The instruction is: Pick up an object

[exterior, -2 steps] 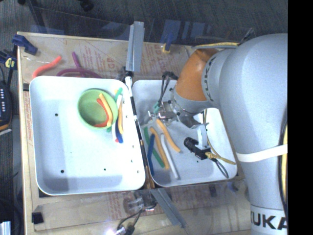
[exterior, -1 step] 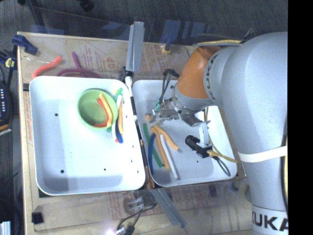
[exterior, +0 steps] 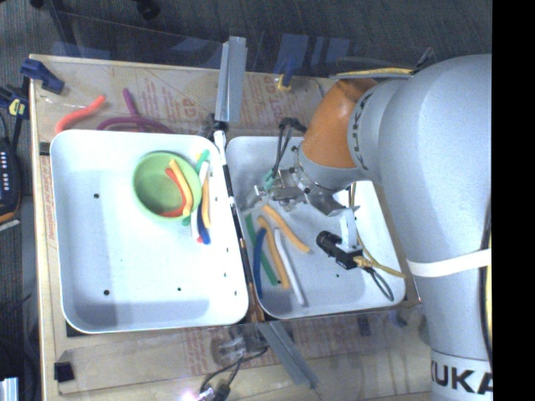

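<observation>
Gripper [exterior: 276,192] low in the right bin [exterior: 380,295], wrist bent down to reach it. Jaw state: cannot tell, too cluttered. Straws [exterior: 276,241] lie loose just below the jaws, likeliest pick. Green bowl [exterior: 163,186] sits well off to their left.

in the left bin i see a green bowl [exterior: 162,185] upright holding red, orange and yellow sticks [exterior: 180,189], more sticks [exterior: 202,207] leaning at its right rim, while in the right bin orange, green and blue sticks [exterior: 272,253] lie loosely fanned together.
</observation>
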{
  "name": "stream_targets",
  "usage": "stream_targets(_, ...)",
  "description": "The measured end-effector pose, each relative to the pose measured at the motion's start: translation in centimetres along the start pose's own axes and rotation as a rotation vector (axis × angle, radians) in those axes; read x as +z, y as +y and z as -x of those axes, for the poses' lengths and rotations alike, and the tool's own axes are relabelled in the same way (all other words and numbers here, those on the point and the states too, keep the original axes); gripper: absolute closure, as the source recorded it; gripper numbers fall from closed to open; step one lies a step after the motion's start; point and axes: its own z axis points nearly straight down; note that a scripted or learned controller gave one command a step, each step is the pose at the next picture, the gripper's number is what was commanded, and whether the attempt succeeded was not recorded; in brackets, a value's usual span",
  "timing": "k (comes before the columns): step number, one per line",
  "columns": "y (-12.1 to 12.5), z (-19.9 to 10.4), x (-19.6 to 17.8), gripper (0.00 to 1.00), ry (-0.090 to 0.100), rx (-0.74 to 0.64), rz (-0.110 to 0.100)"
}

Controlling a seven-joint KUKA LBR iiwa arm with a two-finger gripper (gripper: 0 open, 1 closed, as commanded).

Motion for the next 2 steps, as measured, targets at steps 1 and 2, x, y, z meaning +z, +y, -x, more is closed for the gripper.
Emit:
stream_targets(1, 0.1, 0.0, -1.0, 1.00, -0.003, -0.002, 0.007)
stream_targets(2, 5.4, -4.4, -9.1, 1.00, 0.002, -0.247, -0.002)
